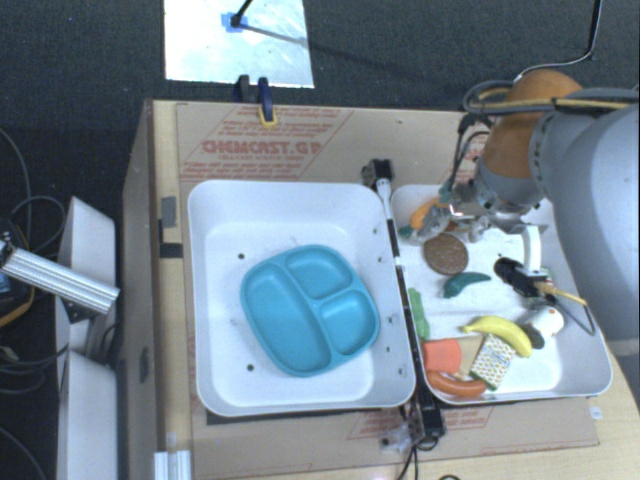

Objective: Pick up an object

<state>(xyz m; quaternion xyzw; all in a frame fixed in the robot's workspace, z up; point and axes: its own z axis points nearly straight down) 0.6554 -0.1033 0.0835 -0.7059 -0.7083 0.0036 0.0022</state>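
The end effector (452, 220) hangs low in the right bin (585, 373) above a brown cookie (446, 255), its grip state impossible to tell.

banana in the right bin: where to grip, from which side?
Grip the banana at mid-body, from straight above, jaws across its narrow width. It lies flat, running left to lower right, and the middle is the thickest, most exposed part. Its lower edge touches the patterned packet and its right tip meets a dark object, so avoid the ends.

the arm (590, 158) is bulky, smooth grey, with a glossy orange band (525, 118) above the wrist; thin dark cables loop beside the band.
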